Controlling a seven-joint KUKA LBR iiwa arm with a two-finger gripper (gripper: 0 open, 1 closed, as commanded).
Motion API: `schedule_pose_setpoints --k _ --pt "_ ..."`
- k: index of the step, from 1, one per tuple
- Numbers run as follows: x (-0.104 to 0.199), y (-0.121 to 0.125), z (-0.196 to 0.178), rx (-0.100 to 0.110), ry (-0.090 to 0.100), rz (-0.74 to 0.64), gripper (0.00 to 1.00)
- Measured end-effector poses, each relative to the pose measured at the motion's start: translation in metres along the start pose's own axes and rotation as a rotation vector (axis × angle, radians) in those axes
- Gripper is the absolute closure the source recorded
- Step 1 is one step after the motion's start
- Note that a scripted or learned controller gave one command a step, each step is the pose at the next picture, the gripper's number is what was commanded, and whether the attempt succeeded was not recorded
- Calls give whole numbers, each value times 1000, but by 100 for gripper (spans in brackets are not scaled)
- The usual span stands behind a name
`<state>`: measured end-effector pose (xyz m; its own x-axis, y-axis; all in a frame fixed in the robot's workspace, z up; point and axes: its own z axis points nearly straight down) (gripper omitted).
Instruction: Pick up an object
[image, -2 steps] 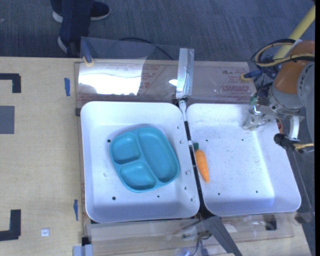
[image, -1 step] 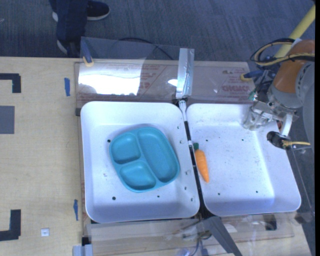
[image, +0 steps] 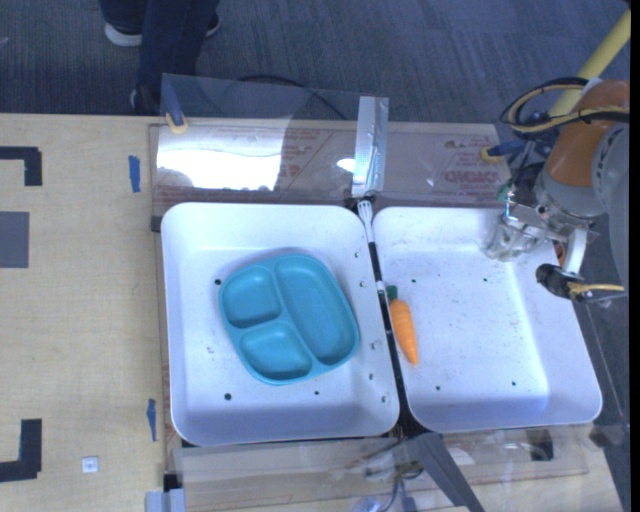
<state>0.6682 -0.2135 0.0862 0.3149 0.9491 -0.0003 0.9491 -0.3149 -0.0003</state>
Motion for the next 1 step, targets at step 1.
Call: schedule_pose_setpoints --k 1 --pt "1 0 0 0 -1 16 100"
